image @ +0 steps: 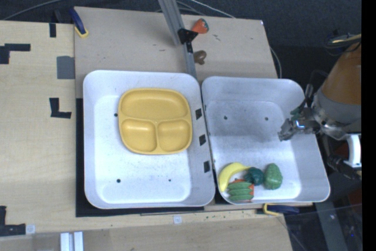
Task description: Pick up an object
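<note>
toy fruit [249,180] lies well below-left of the gripper [288,131], whose state i cannot tell.

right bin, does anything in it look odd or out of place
Nothing looks spilled or broken. The toys, a banana, a dark green piece and a light green piece, all crowd the near edge of the right bin.
</note>
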`<state>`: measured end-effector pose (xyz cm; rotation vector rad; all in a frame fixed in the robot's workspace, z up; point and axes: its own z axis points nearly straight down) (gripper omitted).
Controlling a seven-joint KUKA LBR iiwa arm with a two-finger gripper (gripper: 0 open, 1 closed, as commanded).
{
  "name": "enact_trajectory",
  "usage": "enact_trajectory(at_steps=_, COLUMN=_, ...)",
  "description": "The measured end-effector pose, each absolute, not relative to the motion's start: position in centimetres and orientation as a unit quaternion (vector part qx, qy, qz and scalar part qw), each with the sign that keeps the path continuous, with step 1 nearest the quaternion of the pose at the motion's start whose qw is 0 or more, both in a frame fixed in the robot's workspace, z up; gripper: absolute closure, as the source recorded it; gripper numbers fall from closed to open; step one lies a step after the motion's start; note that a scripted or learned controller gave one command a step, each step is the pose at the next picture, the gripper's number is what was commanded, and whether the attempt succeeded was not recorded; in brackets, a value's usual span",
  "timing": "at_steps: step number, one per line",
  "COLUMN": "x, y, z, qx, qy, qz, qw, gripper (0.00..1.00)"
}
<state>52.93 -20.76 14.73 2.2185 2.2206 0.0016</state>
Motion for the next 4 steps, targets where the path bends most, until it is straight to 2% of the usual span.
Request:
enact_trajectory(at_steps=2, x=53.7, y=-20.4, z=25.8, qx=0.706, qy=0.708, qz=0.0009, qw=0.002, gripper=1.0)
enact_trajectory(at_steps=4, x=56.6, y=-9.0, z=24.7, qx=0.705, qy=0.71, qz=-0.0001, qw=-0.001, gripper=1.0)
